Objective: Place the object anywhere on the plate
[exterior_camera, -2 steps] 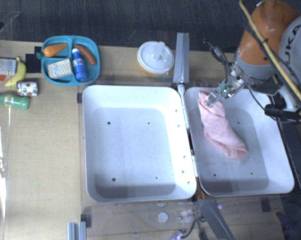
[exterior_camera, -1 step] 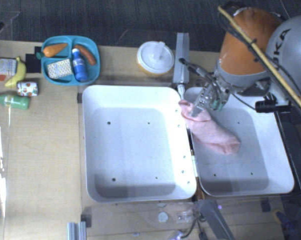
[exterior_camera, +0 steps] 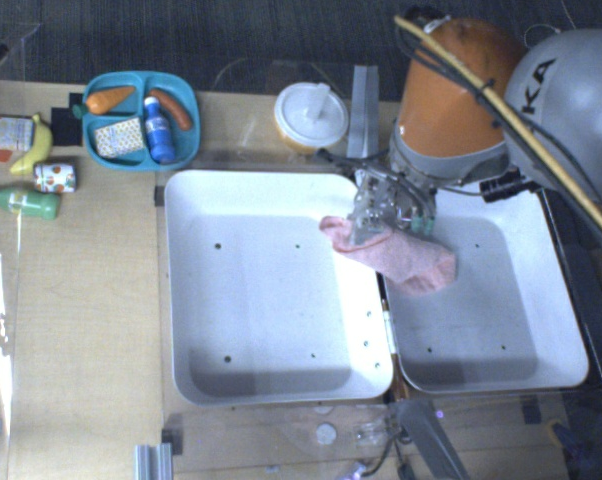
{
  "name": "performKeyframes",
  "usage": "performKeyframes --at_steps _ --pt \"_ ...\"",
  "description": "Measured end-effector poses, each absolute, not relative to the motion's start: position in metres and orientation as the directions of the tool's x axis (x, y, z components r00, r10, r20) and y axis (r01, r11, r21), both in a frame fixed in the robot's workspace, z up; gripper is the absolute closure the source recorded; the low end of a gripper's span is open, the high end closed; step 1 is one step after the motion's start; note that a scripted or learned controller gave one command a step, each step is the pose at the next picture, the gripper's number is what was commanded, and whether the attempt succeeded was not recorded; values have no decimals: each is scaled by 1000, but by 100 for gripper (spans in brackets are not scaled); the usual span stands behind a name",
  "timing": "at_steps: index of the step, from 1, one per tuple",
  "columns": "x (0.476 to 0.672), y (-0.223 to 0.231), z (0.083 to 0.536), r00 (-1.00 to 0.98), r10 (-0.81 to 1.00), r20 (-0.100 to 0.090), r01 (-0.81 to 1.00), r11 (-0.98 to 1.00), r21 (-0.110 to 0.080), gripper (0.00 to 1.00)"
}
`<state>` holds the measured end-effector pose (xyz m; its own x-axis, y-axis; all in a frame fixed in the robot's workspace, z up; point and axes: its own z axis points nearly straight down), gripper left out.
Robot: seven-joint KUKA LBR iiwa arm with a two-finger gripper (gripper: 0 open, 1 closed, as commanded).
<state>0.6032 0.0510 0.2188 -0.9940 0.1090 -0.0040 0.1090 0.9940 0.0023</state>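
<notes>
The arm (exterior_camera: 461, 88) reaches over the divide between the left bin (exterior_camera: 271, 288) and the right bin (exterior_camera: 501, 308). A pink cloth (exterior_camera: 406, 258) drapes across that divide, mostly in the right bin. The gripper (exterior_camera: 376, 223) sits at the cloth's upper left end, its jaws clamped on the fabric.

- A pale wooden bench (exterior_camera: 71, 298) fills the left side and runs under two shallow white bins.
- Dark grey carpeted floor (exterior_camera: 181, 18) lies beyond the bench's far edge.
- Light glare streaks the bench's left edge.
</notes>
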Motion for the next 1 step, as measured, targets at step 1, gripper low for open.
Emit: performKeyframes --at_steps 1 --pt "582 98 212 -1000 2 -3 2 1000 2 100"
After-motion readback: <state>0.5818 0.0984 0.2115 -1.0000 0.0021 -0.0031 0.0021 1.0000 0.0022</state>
